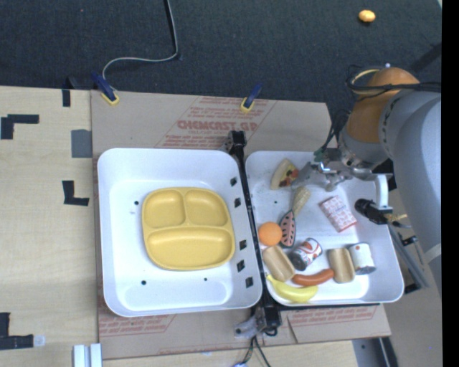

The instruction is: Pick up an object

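My gripper [324, 170] hangs low over the far part of the right bin [380, 290], just right of a pizza slice [285, 173] and above a pale corn cob [300, 198]. A pink wafer [337, 213] lies just below and to the right of the gripper. Closer to the front of this bin lie a watermelon slice [288, 229], an orange [270, 234], a red-and-white ball [308, 251], a bun [277, 262], a sausage [312, 277], a banana [290, 290], a bread piece [341, 264] and a white can [361, 256]. I see nothing held.
The left bin [122, 287] holds a yellow divided plate [189, 228]. The grey arm with its orange band [373, 107] covers the right bin's far right corner. Yellow-and-blue clamps [106, 92] grip the cardboard's back edge. A small orange ball [366, 16] lies on the dark floor.
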